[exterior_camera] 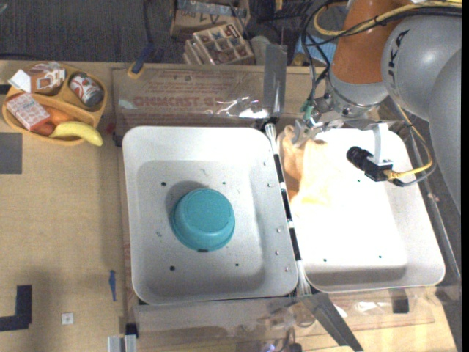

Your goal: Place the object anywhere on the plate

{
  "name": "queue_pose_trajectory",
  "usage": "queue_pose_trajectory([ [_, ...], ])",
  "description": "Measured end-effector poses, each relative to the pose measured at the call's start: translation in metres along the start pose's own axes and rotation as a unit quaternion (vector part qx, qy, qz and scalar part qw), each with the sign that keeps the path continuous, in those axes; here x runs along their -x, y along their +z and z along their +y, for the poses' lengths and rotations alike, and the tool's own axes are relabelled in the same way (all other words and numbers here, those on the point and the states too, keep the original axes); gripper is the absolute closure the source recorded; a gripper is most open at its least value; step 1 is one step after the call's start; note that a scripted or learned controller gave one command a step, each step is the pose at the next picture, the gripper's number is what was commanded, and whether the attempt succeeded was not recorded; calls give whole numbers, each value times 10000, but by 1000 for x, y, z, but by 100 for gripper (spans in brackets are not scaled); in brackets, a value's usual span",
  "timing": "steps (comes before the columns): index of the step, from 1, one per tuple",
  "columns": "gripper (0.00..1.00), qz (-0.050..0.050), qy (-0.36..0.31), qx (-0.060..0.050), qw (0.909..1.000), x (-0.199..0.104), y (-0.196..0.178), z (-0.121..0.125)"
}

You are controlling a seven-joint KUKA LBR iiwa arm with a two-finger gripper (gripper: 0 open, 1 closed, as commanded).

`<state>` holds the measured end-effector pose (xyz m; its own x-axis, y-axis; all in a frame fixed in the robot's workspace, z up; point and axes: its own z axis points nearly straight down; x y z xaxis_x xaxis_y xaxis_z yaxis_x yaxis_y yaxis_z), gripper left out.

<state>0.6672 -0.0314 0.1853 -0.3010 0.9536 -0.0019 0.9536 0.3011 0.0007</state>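
The claw [316,123] hangs at about 11 o'clock in the right bin [381,270], close to the wall it shares with the left bin [146,270]. I cannot tell how far open it is or if it holds a thing. The teal plate [204,219] sits upside down mid left bin, with bare floor all round it.

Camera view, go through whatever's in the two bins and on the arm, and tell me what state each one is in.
Teal plate: upside down, in the left bin.
Right bin: overexposed, with an orange glare at its left edge; contents cannot be told.
Gripper: low over the right bin's far left corner.
Small black device: hangs beside the arm, yellow cable attached.
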Motion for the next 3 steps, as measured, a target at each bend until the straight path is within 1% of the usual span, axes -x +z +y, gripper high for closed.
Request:
queue_pose_trajectory([
  [1, 100, -2, -6, 13, 10000, 0, -40, 1],
  [2, 100, 8, -1992, 4, 9800, -44, -48, -1],
  [3, 100, 8, -3875, 11, 9219, -82, -46, -16],
])
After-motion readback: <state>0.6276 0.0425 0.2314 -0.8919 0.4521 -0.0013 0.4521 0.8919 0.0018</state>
